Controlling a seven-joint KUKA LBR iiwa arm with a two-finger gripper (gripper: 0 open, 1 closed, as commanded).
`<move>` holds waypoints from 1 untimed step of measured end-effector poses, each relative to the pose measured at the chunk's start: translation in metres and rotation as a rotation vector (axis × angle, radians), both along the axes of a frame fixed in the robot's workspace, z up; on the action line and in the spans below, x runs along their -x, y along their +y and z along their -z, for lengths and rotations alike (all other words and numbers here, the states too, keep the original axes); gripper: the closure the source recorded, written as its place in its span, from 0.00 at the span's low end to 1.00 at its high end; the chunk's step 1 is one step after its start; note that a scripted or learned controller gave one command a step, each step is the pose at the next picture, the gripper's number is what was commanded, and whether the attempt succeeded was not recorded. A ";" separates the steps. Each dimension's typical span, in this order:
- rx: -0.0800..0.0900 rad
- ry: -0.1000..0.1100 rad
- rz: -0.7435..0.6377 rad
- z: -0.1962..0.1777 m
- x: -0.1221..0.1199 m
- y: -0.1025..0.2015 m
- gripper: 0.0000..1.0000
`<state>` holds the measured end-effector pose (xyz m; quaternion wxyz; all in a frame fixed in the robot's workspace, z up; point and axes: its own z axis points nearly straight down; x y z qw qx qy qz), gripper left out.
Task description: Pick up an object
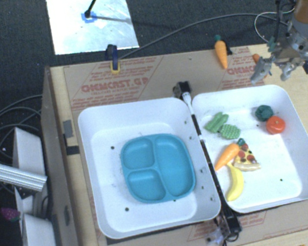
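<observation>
Toy tomato (276, 124) in right bin (301, 126): likely light, hard plastic, round and slick; grip across its middle. Gripper (275, 70) hovers above, fingers spread, empty.

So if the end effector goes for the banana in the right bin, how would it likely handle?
The banana looks like a smooth plastic toy, so probably rigid, light, and a bit slippery. Its curved shape may make it pivot or slide if pinched off-centre. It lies close to the pizza slice, which could get nudged.
</observation>
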<state>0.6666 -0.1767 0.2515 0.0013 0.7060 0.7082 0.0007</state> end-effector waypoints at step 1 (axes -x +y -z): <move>-0.002 0.005 -0.002 0.107 0.045 0.046 0.00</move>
